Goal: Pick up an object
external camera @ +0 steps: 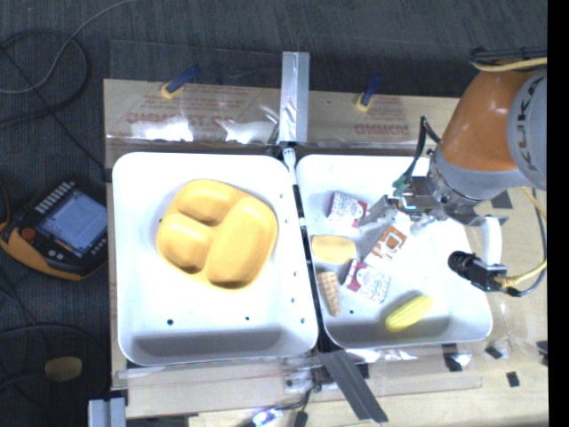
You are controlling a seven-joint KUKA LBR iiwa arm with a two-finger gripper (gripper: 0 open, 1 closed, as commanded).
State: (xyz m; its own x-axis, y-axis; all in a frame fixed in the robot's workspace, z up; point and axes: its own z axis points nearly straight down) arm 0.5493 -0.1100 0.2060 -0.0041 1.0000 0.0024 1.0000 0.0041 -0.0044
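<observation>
Arm (498, 132) is reaching in from the right and hanging over the right bin (462, 323), upper right part. Gripper (402, 210) is sitting low above an orange-and-white carton (388, 241), which is lying tilted near the bin's middle. Can't tell how the tool is set, the wrist is blocking that. Nothing visibly lifted: carton is lying on the bin floor. Other stuff in the right bin: a small red-and-white packet (346, 207) up left, a pale yellow block (332, 249) against the left wall, a ridged tan piece (329, 293) just below it, another red-and-white packet (368, 281) near the middle, and a yellow corn cob (408, 310) lying toward the front. Left bin (142, 327) is holding one big yellow lumpy thing (216, 231), roughly centred. A handheld controller (58, 229) is lying on the floor left of the bench.
</observation>
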